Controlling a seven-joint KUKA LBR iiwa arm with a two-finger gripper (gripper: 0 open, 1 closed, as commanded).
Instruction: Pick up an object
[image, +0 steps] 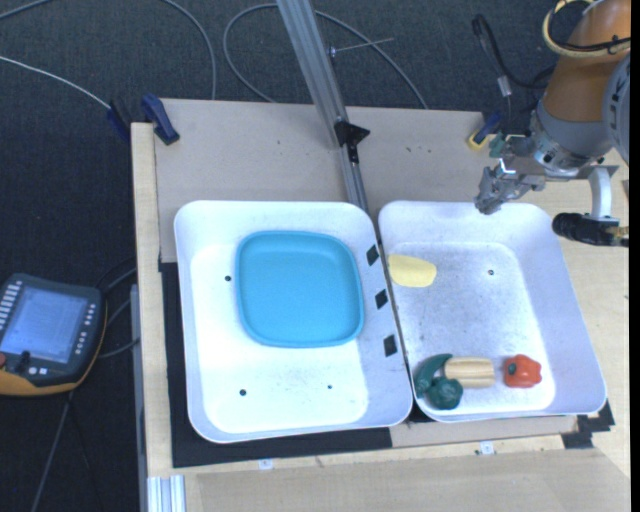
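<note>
In the right bin (560, 290), a yellow piece (412, 271) lies at the left wall; a dark green item (438, 381), a tan stick (470, 372) and a red pepper (520, 371) line the near edge. The pincer (492, 197) hangs over the far rim, too small to tell its state. The left bin (200, 300) holds a blue plate (300, 288).

Right bin (560, 290) has loads of open floor in the middle. Clutter hugs the edges: yellow piece (412, 271) at the far left wall, green toy (438, 382), wooden peg (470, 372) and red pepper (521, 371) touching in a row along the near wall.
</note>
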